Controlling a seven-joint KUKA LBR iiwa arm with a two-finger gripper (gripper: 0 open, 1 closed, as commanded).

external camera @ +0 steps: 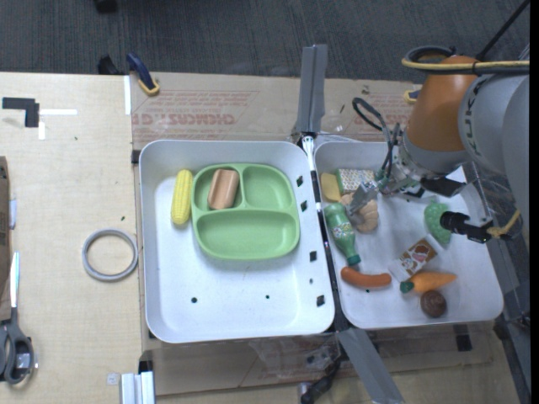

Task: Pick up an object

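Well, the pincer [368, 199] hangs low in the right bin [472, 310] over a tan lump [367, 218]; whether it grips is unclear. A glossy sausage [366, 279] and a round brown ball [434, 304] lie nearby.

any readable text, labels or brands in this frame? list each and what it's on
Cardboard sheet behind the bins: large red print, seen upside down and faint, too blurred to read.
Small red-and-white packet in the right bin: printed, too small to read.
Patterned packet by the gripper: no legible text.
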